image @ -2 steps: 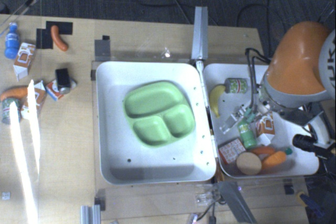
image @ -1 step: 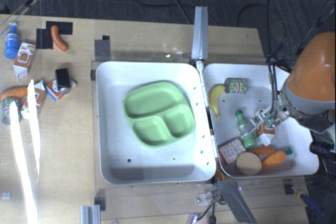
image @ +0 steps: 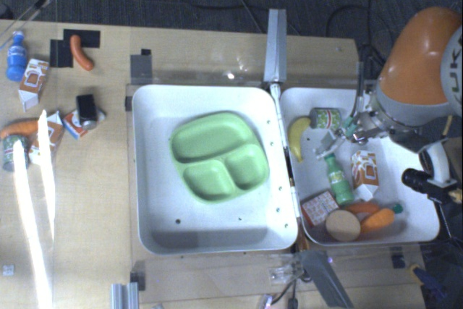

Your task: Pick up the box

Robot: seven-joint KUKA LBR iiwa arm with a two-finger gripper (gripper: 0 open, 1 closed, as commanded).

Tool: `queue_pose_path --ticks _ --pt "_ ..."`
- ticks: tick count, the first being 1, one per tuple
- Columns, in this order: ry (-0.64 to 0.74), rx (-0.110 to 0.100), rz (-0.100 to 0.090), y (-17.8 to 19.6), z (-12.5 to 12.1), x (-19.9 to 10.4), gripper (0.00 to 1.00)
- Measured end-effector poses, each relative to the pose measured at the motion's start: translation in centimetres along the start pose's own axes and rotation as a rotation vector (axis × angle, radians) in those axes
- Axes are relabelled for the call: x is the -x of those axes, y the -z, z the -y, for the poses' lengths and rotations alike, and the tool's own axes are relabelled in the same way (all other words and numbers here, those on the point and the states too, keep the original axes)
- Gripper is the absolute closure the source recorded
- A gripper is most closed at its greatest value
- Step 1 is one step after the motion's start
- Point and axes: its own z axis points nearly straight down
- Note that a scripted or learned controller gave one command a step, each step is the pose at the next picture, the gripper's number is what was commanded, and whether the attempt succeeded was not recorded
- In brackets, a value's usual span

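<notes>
wooden bench (image: pixel 87 228) carries two white bins. arm leans over right bin (image: pixel 427 228); gripper (image: pixel 346 132) hovers at its centre, fingers spread, holding nothing. box (image: pixel 365 168) lies just below-right.

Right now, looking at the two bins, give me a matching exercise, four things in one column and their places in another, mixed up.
Things:
1. green tray
2. banana
3. carrot
4. can

Places:
A. right bin, top, beside the gripper
B. right bin, bottom edge
C. middle of the left bin
D. right bin, along its left wall

Pairs: 1-C, 2-D, 3-B, 4-A
</notes>
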Motion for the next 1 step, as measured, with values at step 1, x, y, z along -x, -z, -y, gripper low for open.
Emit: queue_pose_path --ticks 1 --pt "0.007 0.005 0.003 1.1 -0.25 -0.05 1.0"
